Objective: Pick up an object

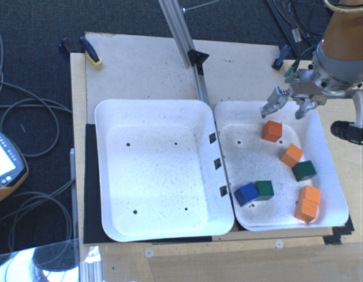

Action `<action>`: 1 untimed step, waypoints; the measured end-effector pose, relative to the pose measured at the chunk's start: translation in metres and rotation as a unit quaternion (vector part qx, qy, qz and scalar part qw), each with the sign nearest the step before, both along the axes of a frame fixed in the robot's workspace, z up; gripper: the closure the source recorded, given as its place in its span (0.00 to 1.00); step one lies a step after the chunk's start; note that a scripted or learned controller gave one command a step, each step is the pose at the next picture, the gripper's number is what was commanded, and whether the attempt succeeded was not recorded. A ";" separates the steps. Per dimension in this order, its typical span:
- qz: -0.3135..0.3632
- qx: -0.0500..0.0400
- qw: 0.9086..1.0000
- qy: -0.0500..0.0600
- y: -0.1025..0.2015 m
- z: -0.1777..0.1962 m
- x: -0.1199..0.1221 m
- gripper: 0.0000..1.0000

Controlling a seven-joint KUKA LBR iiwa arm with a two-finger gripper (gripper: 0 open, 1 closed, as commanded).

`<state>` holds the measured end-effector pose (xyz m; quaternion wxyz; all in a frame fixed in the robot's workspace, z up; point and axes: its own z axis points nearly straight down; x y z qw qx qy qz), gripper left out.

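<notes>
My gripper (289, 105) hangs over the far edge of the right bin (331, 175), its fingers spread open with nothing between them. Just below it in the bin lies an orange-red block (272, 131). Further toward the front sit an orange block (292, 155), a dark green block (304, 170), and a taller orange block (308, 202) near the right wall. A blue block (246, 193) and a green block (264, 189) touch each other near the bin's front left.
The left bin (111, 175) sits beside the right one, separated by a ridge with black clips. A slanted metal rail (180, 25) crosses the bench behind the bins. Cables lie on the floor at left.
</notes>
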<state>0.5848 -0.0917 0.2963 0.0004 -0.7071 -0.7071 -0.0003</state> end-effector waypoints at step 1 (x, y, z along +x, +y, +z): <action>-0.001 -0.001 1.000 0.002 -0.085 -0.152 0.087 0.00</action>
